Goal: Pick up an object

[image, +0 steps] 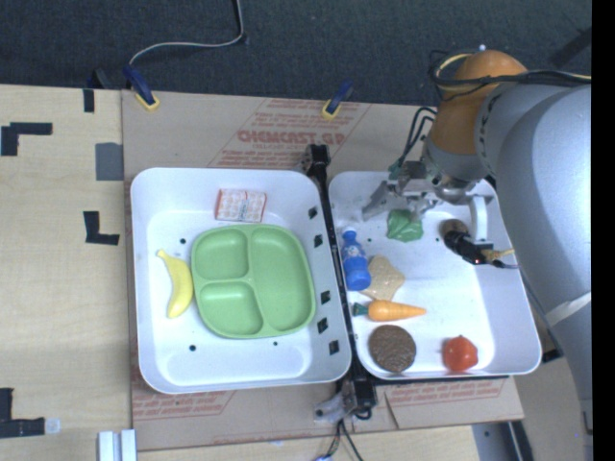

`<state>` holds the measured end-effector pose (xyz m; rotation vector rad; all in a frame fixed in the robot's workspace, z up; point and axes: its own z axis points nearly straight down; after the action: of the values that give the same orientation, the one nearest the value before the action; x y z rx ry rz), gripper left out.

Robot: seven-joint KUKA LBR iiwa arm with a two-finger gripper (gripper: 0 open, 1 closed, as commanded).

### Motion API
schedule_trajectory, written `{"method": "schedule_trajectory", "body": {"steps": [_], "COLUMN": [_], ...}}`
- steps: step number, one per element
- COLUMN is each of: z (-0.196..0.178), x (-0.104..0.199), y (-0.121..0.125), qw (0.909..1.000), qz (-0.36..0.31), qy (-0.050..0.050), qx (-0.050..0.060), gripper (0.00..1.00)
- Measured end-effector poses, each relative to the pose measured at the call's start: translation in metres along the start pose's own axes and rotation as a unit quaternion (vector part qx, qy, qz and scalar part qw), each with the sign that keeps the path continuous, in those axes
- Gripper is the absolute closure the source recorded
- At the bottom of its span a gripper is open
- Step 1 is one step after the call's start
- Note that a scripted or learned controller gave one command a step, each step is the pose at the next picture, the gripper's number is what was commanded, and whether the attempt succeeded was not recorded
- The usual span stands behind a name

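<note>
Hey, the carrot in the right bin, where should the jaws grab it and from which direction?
Probably the thick orange middle of the carrot, coming straight down. It lies flat and roughly crosswise in the right bin, so the jaws should close across its narrow width. Its green end sits close to the blue bottle and the brown round item is just below, so the middle looks freest.

A single fixed camera looks down at a slant on the pale wooden bench, far enough back to take in both shallow white plastic bins, the left bin and the right bin, side by side on a brown cardboard sheet. The big grey arm with its orange band enters from the frame's right, looming large at that edge; dark carpet fills the top.
</note>
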<state>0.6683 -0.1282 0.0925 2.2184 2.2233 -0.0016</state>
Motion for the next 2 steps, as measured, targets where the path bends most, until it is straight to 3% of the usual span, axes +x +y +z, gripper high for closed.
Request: {"method": "schedule_trajectory", "body": {"steps": [1, 2], "z": [0.006, 0.006], "x": [-0.035, -0.029], "y": [0.001, -0.026], "qw": [1.0, 1.0], "qz": [0.0, 0.001], "qy": [-0.001, -0.001], "qx": [-0.002, -0.002], "gripper": [0.0, 0.0]}}
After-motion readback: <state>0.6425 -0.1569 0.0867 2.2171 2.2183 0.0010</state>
